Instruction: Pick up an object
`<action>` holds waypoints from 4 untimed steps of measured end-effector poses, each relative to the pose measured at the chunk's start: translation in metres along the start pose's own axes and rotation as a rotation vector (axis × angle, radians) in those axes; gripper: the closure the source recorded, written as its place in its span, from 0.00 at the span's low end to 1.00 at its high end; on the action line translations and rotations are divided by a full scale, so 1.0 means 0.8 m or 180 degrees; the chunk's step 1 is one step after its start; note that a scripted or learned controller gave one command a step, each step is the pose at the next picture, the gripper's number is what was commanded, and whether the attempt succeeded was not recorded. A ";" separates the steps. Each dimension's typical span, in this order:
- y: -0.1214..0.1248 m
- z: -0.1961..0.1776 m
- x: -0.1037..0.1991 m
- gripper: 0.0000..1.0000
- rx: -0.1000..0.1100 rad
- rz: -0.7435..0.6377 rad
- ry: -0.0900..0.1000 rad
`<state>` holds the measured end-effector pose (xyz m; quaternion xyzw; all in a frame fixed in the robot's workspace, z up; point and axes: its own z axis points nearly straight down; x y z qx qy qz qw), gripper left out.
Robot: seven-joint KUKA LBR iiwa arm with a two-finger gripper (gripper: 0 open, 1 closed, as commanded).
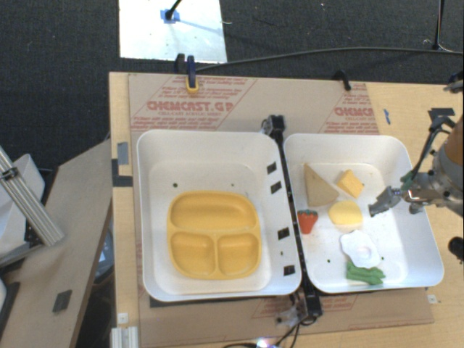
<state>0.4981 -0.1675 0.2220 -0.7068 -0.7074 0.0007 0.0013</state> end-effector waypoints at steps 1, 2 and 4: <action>-0.001 0.052 0.001 0.00 -0.0005 -0.0001 -0.0001; -0.008 0.109 -0.006 0.00 -0.0002 0.0001 0.0001; -0.004 0.012 -0.007 1.00 -0.0035 -0.0011 -0.0011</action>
